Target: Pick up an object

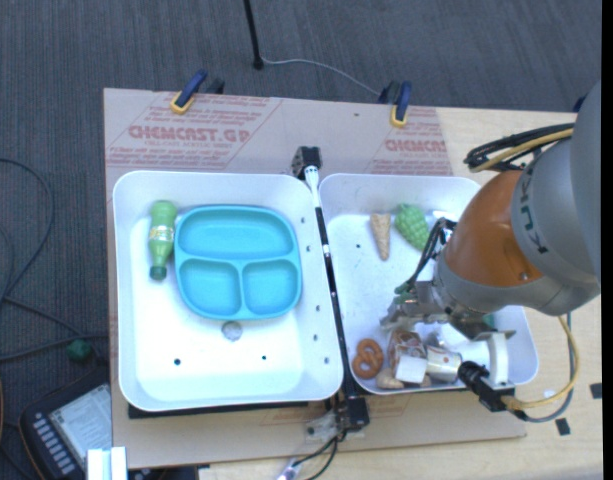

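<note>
Camera view: pincer (418,313) is low in the right bin (358,268), over the clutter at its near end; arm hides the tips, so can't tell open or closed. Step, I'd judge: reach/descend for a grasp, nothing seen held. Likely target is the pretzel (367,357), just left of and below pincer, lying flat, roughly round, no clear long axis. Next: centre over it, close, lift. Cone (382,235) sits above-left, tip pointing toward pincer.
</note>
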Robot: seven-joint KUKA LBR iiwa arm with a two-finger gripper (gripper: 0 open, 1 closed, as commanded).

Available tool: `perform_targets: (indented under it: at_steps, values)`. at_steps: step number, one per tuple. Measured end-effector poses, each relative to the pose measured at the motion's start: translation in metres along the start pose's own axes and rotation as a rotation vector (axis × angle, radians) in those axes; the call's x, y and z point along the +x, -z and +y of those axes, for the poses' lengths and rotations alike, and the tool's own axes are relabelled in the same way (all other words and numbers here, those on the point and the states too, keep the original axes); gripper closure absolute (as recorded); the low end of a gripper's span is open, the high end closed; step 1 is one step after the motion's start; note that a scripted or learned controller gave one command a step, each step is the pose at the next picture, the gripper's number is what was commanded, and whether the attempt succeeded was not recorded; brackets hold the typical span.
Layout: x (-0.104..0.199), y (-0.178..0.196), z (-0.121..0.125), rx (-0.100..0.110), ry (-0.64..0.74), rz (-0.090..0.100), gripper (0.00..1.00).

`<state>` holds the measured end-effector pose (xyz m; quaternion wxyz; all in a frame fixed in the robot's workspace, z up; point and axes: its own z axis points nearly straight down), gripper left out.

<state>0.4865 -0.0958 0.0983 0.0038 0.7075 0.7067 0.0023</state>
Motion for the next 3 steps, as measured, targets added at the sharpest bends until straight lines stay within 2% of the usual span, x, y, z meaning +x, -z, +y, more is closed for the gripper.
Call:
perform_targets:
  at_steps: [1, 2, 3]
  values:
    - [0.0, -0.001, 0.0, 0.001, 0.0, 0.0, 0.0]
    - [0.0, 0.009, 0.0, 0.002, 0.0, 0.0, 1.0]
    - [0.042, 0.119, 0.07, 0.008, 0.002, 0.001, 1.0]
